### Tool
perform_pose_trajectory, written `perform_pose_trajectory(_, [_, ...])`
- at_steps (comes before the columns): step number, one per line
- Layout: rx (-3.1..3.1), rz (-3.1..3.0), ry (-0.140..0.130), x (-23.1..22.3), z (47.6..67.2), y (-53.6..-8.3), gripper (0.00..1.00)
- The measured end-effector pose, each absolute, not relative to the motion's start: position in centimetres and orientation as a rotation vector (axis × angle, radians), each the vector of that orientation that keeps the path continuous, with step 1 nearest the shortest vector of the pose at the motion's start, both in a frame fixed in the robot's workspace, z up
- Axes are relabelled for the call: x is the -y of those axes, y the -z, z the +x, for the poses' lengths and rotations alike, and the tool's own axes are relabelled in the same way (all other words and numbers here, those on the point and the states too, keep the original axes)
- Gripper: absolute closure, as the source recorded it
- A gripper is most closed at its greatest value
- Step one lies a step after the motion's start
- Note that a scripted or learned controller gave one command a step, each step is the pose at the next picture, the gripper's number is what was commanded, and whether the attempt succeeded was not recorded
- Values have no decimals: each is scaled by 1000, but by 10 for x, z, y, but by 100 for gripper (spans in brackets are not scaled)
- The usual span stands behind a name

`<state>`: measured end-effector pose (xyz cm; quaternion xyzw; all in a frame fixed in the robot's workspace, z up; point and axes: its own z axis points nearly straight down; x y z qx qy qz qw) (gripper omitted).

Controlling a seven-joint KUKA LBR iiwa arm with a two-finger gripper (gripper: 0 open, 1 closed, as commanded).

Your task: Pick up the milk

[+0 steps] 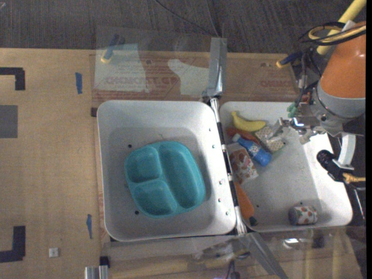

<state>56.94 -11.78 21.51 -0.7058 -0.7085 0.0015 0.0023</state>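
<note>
The right bin holds a cluster of toy foods at its upper left. Two of them could be the milk, and I cannot tell which: a small blue-and-white container lying tilted, and a white carton with reddish print just below and left of it. My gripper hangs over the upper right part of this bin, under the grey wrist with its orange band. It is to the right of the cluster and above it, close to a speckled grey item. Nothing shows between the fingers.
A yellow banana lies at the top of the cluster, and an orange carrot lies along the bin's left wall. A small patterned can rests near the lower right corner. The left bin holds a teal divided plate.
</note>
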Motion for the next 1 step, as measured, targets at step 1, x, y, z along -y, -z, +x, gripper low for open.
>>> perform_pose_trajectory(1, [2260, -2219, 35, 102, 549, -119, 0])
